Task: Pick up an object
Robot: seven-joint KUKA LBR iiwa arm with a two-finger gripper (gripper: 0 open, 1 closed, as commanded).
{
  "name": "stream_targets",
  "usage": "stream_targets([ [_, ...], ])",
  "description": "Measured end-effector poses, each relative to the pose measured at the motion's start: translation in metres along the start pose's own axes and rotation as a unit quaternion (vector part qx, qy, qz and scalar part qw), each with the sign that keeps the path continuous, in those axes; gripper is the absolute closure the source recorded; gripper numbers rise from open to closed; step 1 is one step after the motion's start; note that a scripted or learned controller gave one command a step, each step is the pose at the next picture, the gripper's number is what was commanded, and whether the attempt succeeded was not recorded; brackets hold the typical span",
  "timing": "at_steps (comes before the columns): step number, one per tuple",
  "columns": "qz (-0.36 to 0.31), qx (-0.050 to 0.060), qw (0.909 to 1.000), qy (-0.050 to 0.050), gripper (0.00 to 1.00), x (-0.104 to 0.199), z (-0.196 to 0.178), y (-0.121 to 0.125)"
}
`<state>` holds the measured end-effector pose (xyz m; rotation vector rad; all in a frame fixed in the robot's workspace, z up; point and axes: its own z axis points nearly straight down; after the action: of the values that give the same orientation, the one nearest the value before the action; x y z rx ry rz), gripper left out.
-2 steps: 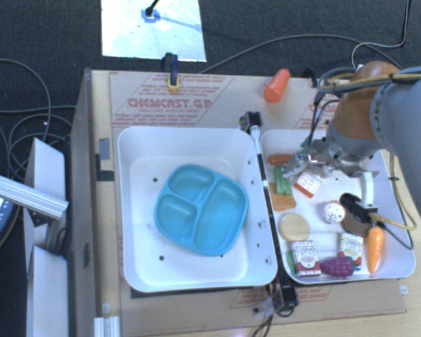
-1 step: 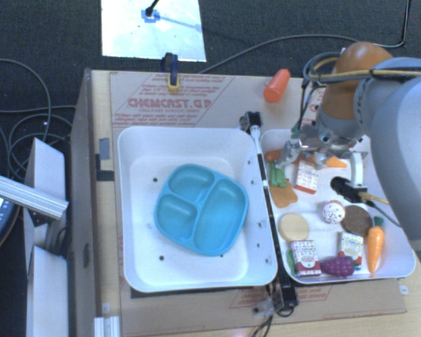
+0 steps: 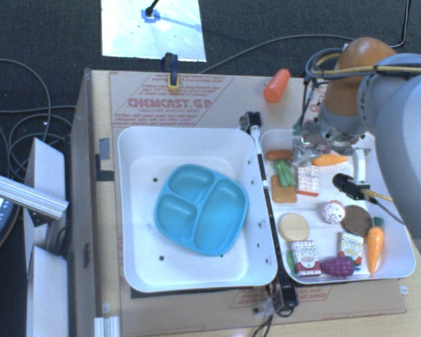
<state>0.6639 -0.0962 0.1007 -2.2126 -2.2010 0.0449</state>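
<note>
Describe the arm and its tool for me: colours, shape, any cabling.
The arm is bulky, rounded and light grey, with an orange band above the wrist. Dark and yellow cables loop beside that band. The tool is a small grey metal assembly.

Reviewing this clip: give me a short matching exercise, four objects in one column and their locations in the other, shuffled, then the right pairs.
Things:
1. blue divided plate
2. purple grapes
3. orange cylinder
4. gripper

Places:
A. on the cardboard behind the bins
B. front of the right bin
C. in the left bin
D. over the back of the right bin

Pairs: 1-C, 2-B, 3-A, 4-D
</note>
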Motion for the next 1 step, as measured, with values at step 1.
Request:
stream_targets([
  [1, 0.000, 0.000, 1.0000, 0.000, 0.00, 0.0000, 0.0000, 0.0000],
])
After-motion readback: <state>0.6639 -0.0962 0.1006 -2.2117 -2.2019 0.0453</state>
